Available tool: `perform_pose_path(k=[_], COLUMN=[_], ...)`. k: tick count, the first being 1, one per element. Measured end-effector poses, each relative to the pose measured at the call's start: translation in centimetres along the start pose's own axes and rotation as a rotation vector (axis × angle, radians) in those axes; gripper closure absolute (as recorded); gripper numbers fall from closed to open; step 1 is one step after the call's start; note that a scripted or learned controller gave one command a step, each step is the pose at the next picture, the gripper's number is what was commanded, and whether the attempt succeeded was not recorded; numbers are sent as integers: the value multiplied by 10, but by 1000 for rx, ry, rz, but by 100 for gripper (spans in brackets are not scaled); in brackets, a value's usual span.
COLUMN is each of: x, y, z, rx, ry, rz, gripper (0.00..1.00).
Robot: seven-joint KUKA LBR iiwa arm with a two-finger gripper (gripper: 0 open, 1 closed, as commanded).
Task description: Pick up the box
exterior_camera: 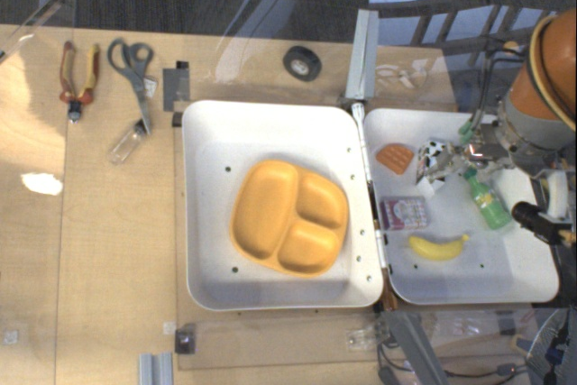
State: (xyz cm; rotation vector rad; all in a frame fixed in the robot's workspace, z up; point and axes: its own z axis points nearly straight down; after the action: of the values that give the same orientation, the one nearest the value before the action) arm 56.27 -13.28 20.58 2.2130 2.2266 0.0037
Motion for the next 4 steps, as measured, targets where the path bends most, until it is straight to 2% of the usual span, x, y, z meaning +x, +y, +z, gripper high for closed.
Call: perform_pose_path(k=[1,2,3,4], x=[49,45,45,41], y=[-29,-26,-26,7], z=[97,84,84,112], rx=[0,-12,-11,-14], ry=[0,-10,-10,-3], rz=[-68,-67,-68,-132], gripper=[0,100,0,0])
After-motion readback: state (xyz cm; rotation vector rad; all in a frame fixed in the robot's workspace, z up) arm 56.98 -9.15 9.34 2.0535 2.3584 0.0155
